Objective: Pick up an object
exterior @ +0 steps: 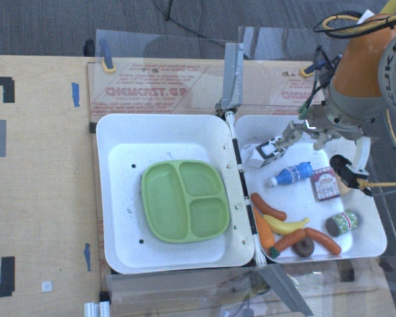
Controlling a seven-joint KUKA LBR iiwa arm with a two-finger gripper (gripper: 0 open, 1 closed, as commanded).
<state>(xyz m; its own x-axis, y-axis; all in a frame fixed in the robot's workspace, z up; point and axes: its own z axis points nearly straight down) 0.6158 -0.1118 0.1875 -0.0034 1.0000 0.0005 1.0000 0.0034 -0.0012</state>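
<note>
The claw [272,148] hung open and empty above the blue bottle [292,174], which looked light, slick, best pinched mid-body.

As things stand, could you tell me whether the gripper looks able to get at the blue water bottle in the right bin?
Probably yes: the gripper hangs just above-left of the water bottle, which lies on its side with nothing on top of it; the small red box sits close beside it.

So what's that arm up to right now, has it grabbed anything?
Gripper low over right bin, far left corner; nothing seen held. Blue bottle lies just beside it, untouched. Green plate alone in left bin.
</note>
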